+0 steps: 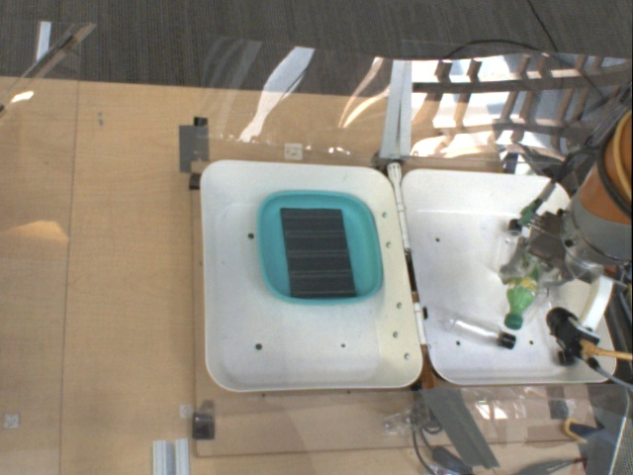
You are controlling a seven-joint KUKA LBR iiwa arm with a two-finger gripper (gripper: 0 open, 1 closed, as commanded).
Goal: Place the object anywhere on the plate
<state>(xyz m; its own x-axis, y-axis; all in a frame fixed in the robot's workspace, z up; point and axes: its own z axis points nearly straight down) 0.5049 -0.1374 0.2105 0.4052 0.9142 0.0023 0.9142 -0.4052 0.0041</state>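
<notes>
- Bench (99, 265): we are looking down on a pale wooden top that is carrying two shallow white bins side by side.
- Left bin (227, 344): it is holding the plate near its middle. The right bin (445, 216) is where the arm is working.
- Arm (603, 206): it is reaching in from the right with its orange band showing, and is hanging low over the right bin.
- Plate (269, 236): teal, with a dark ridged slab (318, 253) lying flat across most of its floor.
  - We are seeing nothing from the right bin on it, so we are logging the placement as not yet done.
  - We are judging the lift, the carry across the divider and the release all to be left.
- Gripper (534, 265): it is sitting over the right part of the right bin, well apart from the plate. We cannot tell how wide it is standing, because the metal parts are blurring together.
- Green object (515, 303): a small bottle-like piece that we are taking to be the task's thing.
  - It is lying in the right bin, right at the gripper's lower end in this view.
  - We cannot tell whether it is being gripped or merely resting on the bin floor.
- Clear tube (475, 327): dark-capped, it is lying on the bin floor just beside the green object, on the side toward the divider.
</notes>
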